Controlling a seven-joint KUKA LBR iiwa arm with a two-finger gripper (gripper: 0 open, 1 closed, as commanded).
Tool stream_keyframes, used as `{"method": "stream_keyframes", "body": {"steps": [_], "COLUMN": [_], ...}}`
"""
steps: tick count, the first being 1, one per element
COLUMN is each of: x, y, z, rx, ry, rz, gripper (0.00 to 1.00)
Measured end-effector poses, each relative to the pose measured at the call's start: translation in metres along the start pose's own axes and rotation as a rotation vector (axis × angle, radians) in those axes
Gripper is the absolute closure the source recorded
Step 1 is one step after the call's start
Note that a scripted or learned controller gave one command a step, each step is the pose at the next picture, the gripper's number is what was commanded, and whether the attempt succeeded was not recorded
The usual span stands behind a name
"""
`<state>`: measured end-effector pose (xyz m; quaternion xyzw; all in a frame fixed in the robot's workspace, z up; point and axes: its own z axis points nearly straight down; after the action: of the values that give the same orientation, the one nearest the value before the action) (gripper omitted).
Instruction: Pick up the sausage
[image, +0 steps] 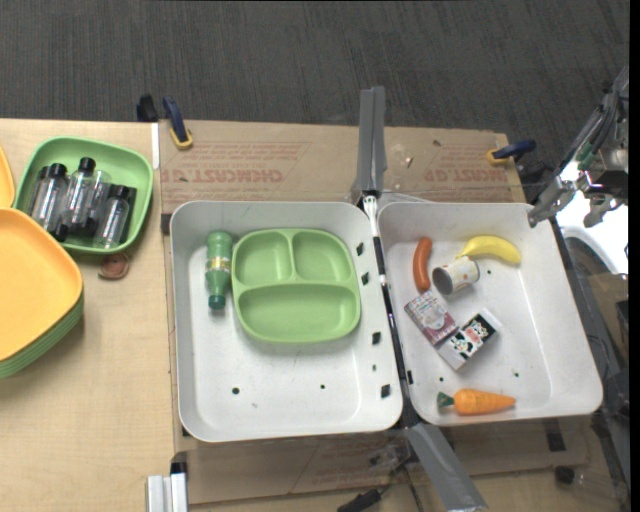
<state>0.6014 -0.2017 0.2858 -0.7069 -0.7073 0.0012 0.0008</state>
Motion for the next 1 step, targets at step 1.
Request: {"method": "stream_keyframes", "body": {"steps": [1], "x": [-0.0007], "y": [-0.1153], "z": [0.0071], "rx": [0.002], "ry": [0.0], "rz": [0.466], "gripper": [0.0]}}
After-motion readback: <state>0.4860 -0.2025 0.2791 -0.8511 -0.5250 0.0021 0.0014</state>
